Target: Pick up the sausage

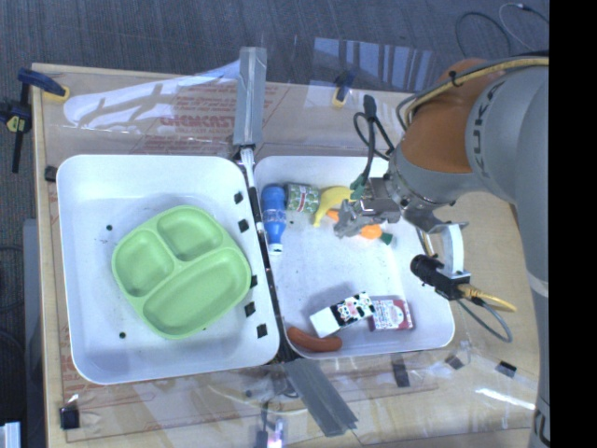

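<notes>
1. You have two shallow white plastic bins with rounded corners, side by side on the wooden table [103,395]: the left bin [79,278] and the right bin [410,339], divided by a grey metal strip [250,101].
2. Left bin contents, count one: a light green, glossy plastic plate [182,269], oval, moulded into three compartments, lying flat near the middle.
3. Right bin contents, counted: one reddish-brown sausage [314,341], smooth and slightly curved, lying at the bin's near edge by the near-left corner; one small white carton with black cow patches [341,313], just beside the sausage on its far side; one dark red packet with a pale label [392,315], touching the carton on the right.
4. Along the far side of the right bin: one blue plastic bottle [272,211] against the divider, one green patterned can [301,197] lying on its side, one yellow banana-shaped piece [328,202], one small orange piece [373,233].
5. The grey metal gripper [354,220] sits over the far part of the right bin, by the yellow and orange pieces, well apart from the sausage. You cannot tell from this angle whether the jaws are apart or together.
6. One clear plastic sheet [149,105] lies on the table beyond the left bin.
</notes>
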Controlling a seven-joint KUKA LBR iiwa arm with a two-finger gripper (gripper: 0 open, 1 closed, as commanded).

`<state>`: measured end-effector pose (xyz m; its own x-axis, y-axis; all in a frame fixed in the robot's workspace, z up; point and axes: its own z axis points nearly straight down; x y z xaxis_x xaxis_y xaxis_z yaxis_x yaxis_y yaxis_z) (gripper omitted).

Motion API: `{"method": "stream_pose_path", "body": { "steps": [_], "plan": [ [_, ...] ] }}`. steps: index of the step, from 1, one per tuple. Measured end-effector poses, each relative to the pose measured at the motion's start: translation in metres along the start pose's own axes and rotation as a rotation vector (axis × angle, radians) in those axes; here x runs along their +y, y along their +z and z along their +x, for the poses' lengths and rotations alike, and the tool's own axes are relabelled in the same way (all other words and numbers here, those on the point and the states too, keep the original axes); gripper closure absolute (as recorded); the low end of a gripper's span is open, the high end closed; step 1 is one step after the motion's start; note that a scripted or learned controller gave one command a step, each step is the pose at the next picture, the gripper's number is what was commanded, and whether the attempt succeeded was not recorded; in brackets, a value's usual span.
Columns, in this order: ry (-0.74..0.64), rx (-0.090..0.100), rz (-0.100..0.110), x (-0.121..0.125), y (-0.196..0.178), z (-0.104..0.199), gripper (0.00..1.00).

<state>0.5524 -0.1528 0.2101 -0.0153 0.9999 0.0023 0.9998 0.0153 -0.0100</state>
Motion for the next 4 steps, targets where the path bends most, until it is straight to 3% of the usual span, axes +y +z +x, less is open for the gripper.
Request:
{"method": "stream_pose_path", "body": {
  "steps": [1, 2, 3, 4],
  "plan": [
    [-0.261, -0.002, -0.004, -0.053, -0.043, -0.055, 1.0],
    [-0.175, 0.001, -0.004, -0.074, 0.104, -0.057, 1.0],
    [-0.18, 0.003, 0.002, -0.074, 0.098, -0.056, 1.0],
    [-0.156, -0.001, -0.004, -0.008, 0.016, -0.057, 1.0]
  ]
}}
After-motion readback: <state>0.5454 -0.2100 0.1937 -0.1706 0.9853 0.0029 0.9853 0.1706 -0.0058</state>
